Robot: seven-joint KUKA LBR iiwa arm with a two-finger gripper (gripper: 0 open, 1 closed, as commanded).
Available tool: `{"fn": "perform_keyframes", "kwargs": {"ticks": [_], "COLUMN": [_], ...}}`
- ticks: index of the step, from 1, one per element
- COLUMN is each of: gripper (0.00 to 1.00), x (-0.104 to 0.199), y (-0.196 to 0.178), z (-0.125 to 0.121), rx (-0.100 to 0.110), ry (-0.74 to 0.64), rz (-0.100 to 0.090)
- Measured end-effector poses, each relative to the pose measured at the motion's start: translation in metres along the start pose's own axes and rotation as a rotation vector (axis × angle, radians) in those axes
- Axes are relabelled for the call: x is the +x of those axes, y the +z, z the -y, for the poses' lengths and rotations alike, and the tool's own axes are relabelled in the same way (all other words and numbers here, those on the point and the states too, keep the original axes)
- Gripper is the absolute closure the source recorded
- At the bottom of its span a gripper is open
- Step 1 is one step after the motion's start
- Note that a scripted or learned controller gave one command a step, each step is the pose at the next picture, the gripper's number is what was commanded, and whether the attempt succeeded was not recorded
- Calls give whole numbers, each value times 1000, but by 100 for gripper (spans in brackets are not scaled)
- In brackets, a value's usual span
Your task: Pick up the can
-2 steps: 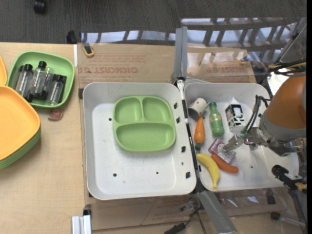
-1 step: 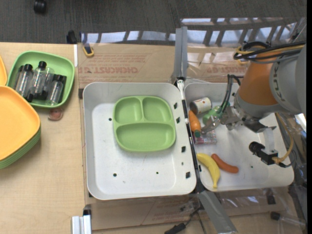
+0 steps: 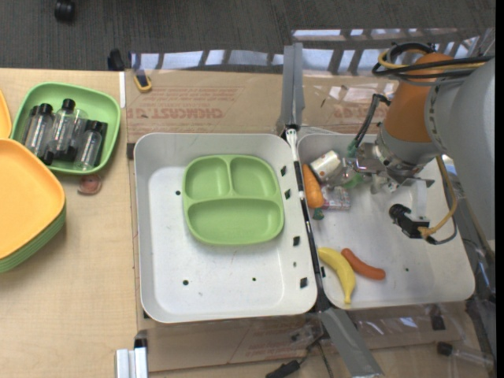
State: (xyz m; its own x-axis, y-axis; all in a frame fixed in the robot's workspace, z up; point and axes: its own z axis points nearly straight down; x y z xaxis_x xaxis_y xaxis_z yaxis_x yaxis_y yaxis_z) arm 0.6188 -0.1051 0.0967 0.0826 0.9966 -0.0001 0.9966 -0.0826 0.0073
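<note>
Plates [image 3: 24, 203] in orange sit stacked at the far left of the worktop [image 3: 71, 305], and just behind them a small green tray [image 3: 106, 109] holds a few little bottles [image 3: 63, 132]. Next comes the left white bin [image 3: 157, 290], and a green plate with three parts [image 3: 233, 198] lies flat in it. Then comes the right white bin [image 3: 449, 290]. A carrot [image 3: 313, 187] lies along its left wall. Near the front lie a banana [image 3: 339, 270] and a small red-orange thing like a sausage [image 3: 364, 264], close together. The can [image 3: 324, 164] is the shiny silver one, tipped on its side near the back left of this bin, just beside the carrot. The pincer [image 3: 358, 166] is down low, right next to the can, on its right side. The wrist and other bits are in the way, so I cannot tell how the pincer is set or if it has the can. My guess is that the arm [image 3: 417, 116] is at the reaching step, just about to grab. Next, the pincer must get around the can's round body, squeeze it well, and lift it straight up. The can could roll away, since it lies on its side.
</note>
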Motion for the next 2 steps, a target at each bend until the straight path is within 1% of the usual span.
{"fn": "perform_keyframes", "kwargs": {"ticks": [1,2], "gripper": [100,100], "x": [1,-19], "y": [-10,-4], "z": [-1,70], "rx": [-2,-9], "ry": [-5,53], "rz": [0,0]}}
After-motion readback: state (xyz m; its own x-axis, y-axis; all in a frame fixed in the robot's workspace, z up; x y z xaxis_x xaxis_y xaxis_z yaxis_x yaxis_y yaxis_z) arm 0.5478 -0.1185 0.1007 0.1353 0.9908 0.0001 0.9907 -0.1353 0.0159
